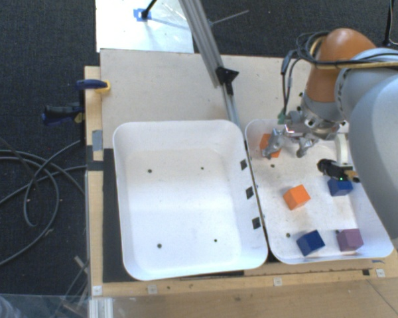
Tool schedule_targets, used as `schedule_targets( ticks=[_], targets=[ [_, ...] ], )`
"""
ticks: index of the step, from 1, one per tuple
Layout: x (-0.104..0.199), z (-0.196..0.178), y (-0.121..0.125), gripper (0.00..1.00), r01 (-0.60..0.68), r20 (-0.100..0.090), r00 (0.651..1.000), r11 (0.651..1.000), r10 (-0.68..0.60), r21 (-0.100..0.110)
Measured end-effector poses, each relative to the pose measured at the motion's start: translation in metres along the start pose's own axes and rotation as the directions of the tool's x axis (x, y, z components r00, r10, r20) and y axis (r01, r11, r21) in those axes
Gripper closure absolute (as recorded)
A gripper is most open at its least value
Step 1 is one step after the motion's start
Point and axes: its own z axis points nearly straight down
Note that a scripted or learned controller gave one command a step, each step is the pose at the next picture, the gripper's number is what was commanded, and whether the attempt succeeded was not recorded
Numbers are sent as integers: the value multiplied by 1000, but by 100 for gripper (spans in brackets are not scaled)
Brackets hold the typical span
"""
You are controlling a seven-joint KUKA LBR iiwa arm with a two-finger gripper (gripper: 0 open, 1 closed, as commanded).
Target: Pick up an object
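1. A blue clamp (91, 85) is seen at the bench's left edge, and it is judged to be there to keep the board from shifting.
2. The left bin (129, 138) is set wall to wall with the right bin (378, 244), so both are probably within the arm's reach.
3. A small orange block (265, 142) lies at the far left corner of the right bin, close to the wall. It is judged to be the thing aimed at, since it lies just beside the finger nearer the left bin. That wall leaves little room for a finger on that side.
4. The gripper (286, 152) is held low over the far end of the right bin, pointing down. Its fingers are spread apart and nothing is seen between them, so no object is yet grasped.
5. An orange cube (296, 196) rests near the middle of the right bin.
6. A near blue cube (310, 242), a far blue cube (339, 187) and a purple cube (349, 239) are scattered well apart. Any of them could probably be taken without a neighbour being disturbed.
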Motion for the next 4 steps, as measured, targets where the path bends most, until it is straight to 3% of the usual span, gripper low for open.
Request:
schedule_targets(
  ticks=[1, 2, 3, 4],
  targets=[
    [12, 3, 11, 0, -7, -2, 1000, 997, 7, -77],
    [15, 9, -34, 0, -8, -9, 1000, 996, 8, -86],
    [15, -3, -32, 100, -6, -9, 1000, 996, 5, -93],
    [100, -99, -16, 100, 4, -12, 1000, 995, -5, -99]
  ],
)
